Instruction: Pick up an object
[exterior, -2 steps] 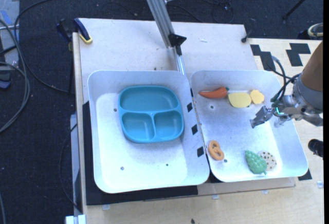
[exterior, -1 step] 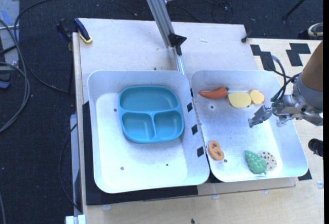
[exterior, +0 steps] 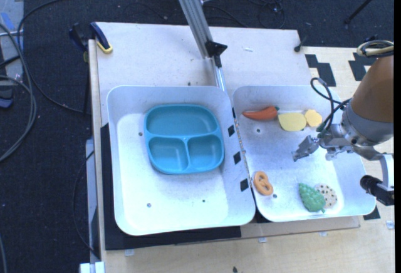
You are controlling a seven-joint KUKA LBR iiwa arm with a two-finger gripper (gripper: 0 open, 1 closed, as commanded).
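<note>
Above the right bin [exterior: 351, 206], the pincer [exterior: 305, 149] hangs over bare floor, holding nothing; whether it is open or closed cannot be told. Nearest targets: lemon [exterior: 292, 121] beyond it, pretzel [exterior: 262, 183] nearer the blue tray [exterior: 184, 138]. Centre over one before descending.

I count two white bins [exterior: 125, 203] on the bench, with one blue divided tray [exterior: 184, 138] in the left one. In the right bin I make out six small items: one orange carrot [exterior: 260, 113], two yellow pieces [exterior: 292, 121], one pretzel [exterior: 262, 183], one green piece [exterior: 311, 197] and one speckled cookie [exterior: 327, 193].
</note>
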